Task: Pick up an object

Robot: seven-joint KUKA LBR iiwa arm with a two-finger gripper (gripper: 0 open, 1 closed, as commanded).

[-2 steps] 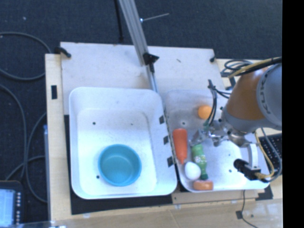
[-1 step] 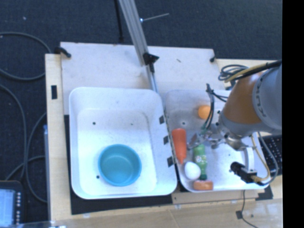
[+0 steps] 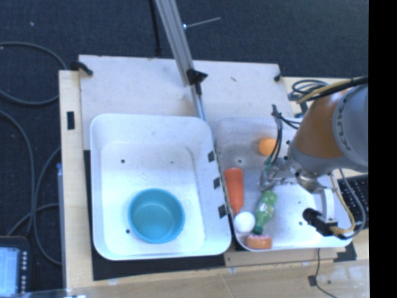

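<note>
The right bin (image 3: 245,129) holds an orange ball (image 3: 267,146) near the back, an orange carrot-shaped piece (image 3: 234,189) along the left wall, a green bottle (image 3: 265,208), a white ball (image 3: 244,221) and a small orange-pink piece (image 3: 259,242) at the front edge. My gripper (image 3: 270,177) hangs low in this bin, just above the top end of the green bottle and below the orange ball. Nothing shows between it and the bin floor that I can make out.
The left bin (image 3: 111,135) contains a blue bowl (image 3: 156,215) toward its front. A metal pole (image 3: 177,36) slants from the top of the view down to the gap between the bins. Cables lie on the dark floor at the left.
</note>
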